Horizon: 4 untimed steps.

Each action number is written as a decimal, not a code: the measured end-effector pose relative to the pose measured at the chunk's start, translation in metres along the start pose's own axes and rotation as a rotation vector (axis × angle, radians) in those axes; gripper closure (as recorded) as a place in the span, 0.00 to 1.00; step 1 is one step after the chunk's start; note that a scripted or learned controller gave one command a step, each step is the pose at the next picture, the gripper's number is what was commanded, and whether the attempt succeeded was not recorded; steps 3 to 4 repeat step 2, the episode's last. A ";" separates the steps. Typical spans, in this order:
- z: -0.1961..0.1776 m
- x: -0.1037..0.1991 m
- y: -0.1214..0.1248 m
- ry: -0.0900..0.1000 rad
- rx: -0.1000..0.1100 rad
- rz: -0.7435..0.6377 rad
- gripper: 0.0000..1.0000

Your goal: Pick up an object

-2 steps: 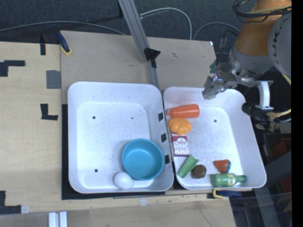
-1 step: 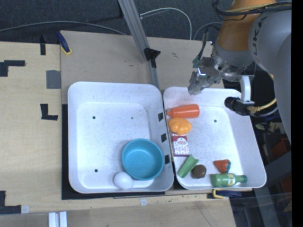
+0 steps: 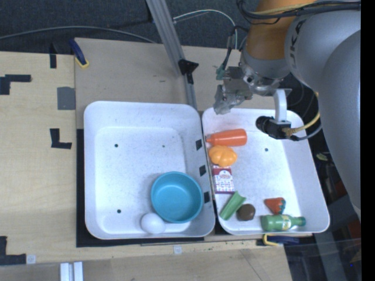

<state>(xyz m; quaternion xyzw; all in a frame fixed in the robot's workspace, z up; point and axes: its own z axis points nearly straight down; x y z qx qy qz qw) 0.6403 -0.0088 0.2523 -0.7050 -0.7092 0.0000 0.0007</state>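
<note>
The arm reaches in from the right, wrist bent down, its gripper [image 3: 224, 103] hanging over the far left corner of the right bin [image 3: 307, 174]; whether the jaws are released or clenched, I cannot tell. Just below it lies an orange carrot [image 3: 227, 137], touching a round orange fruit [image 3: 222, 156].

Smooth speckled white plastic on both bins, the left bin [image 3: 105, 122] holding a glossy blue plastic bowl [image 3: 176, 196], and around it pale matt wood-look bench [image 3: 35, 174], while the arm's grey shell [image 3: 334, 45] shines satin-smooth.
</note>
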 end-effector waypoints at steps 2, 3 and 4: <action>0.021 0.093 0.034 0.000 0.000 0.001 1.00; 0.021 0.093 0.034 0.000 0.000 0.001 1.00; 0.021 0.093 0.034 0.000 0.000 0.001 1.00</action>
